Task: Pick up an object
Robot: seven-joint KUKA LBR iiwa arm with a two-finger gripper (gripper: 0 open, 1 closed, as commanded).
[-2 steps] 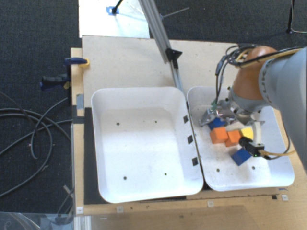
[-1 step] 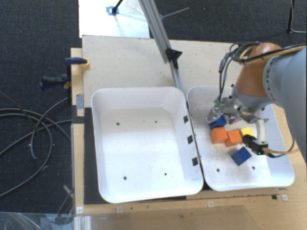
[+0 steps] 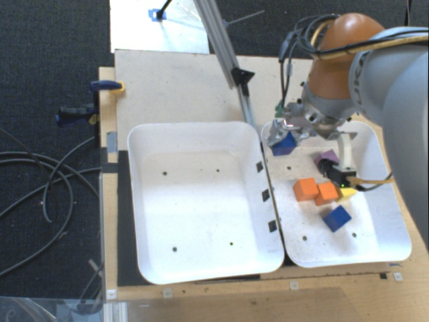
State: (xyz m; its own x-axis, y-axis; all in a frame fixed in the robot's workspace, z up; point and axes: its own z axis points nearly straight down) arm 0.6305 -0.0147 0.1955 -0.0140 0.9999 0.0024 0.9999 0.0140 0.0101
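Observation:
My gripper [image 3: 285, 138] hangs over the far left corner of the right bin [image 3: 375, 247], under the grey arm with its orange band [image 3: 342, 52]. A dark blue cube [image 3: 285, 144] sits between its grey fingertips [image 3: 274, 138], so the gripper is shut on it. The cube looks slightly raised off the bin floor, close to the wall shared with the left bin. The bottom of the cube is in plain sight; its top is hidden by the gripper body.
On the right bin's floor lie a purple block [image 3: 327, 157], two orange cubes [image 3: 305, 189] [image 3: 327, 193], a small yellow piece [image 3: 348, 192] and another blue cube [image 3: 336, 218]. The left bin [image 3: 144, 180] is beside it. A metal pole [image 3: 221, 39] slants over the far edge.

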